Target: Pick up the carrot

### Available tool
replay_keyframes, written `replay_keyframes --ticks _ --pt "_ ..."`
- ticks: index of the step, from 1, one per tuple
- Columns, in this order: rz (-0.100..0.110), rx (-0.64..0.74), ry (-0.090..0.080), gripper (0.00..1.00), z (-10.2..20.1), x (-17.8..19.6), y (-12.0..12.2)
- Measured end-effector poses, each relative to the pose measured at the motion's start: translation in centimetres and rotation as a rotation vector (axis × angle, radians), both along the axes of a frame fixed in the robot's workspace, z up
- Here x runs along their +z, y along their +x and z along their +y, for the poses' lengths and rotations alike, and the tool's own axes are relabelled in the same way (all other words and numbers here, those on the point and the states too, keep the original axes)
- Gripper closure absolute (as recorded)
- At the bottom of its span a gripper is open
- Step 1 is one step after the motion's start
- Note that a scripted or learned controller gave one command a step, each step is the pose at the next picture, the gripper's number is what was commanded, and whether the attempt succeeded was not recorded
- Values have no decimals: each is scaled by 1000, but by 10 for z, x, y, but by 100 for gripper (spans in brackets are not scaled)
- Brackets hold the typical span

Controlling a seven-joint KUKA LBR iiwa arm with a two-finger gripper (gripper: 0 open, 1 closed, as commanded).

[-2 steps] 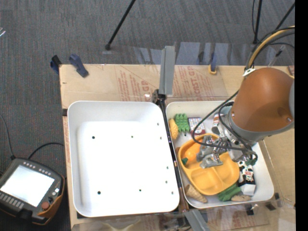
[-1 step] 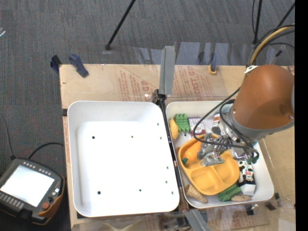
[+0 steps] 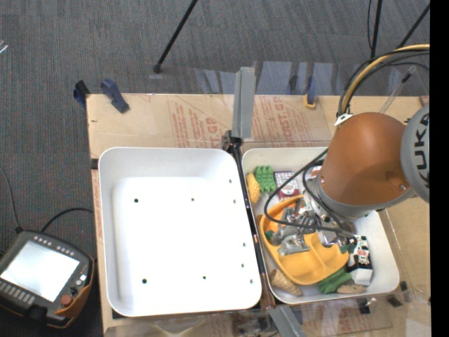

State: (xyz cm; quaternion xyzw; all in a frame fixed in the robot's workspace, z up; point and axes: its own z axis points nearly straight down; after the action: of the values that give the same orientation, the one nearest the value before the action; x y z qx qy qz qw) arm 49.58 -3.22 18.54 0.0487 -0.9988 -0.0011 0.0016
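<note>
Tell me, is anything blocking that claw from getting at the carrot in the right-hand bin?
Nothing solid seems to. The gripper hangs low over the yellow dish, and the carrot lies just beyond the dish's far rim. The arm's own black cables cross above it, and a green block crowds its far side.

The bench is topped with brown cardboard printed in faded red lettering, and it stands on dark grey carpet. Two shallow white bins lie directly on it, side by side and touching along their inner edges. The left bin sits square to the front edge of the bench; the right bin lies beside it, partly covered by the arm. A grey upright post rises from the bench just behind the seam between the bins. Two blue clamps grip the far left corner, and a small orange-and-blue piece, possibly another clamp, sits on the far edge.
</note>
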Motion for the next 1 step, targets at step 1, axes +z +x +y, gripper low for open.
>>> replay_keyframes --ticks 1 --pt "-2 2 1 100 1 10 1"
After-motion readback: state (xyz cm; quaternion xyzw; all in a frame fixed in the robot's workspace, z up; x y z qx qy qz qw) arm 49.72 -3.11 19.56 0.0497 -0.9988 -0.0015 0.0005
